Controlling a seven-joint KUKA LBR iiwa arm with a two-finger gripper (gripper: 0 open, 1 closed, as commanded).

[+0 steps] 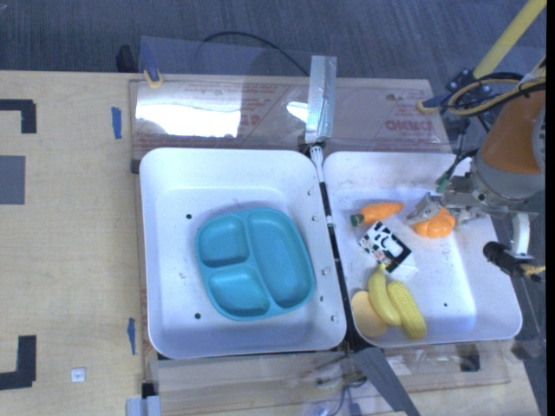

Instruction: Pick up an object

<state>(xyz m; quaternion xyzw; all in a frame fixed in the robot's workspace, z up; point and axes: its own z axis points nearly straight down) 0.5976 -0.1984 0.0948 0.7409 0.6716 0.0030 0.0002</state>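
Note:
My gripper (438,204) hangs low over the upper right part of the right bin (451,284), at the end of the grey arm with its orange band (513,141). Right below and touching it in the image lies a small orange object (438,224). An orange carrot (380,211) lies just to its left. Further down sit a black-and-white toy (386,245), a yellow banana (379,295), a corn cob (407,308) and a pale yellow round piece (368,316).
The left bin (173,180) holds a blue divided plate (255,263). A clear plastic sheet and a metal post (321,98) stand behind the bins. Yellow and black cables (473,94) run near the arm at the right.

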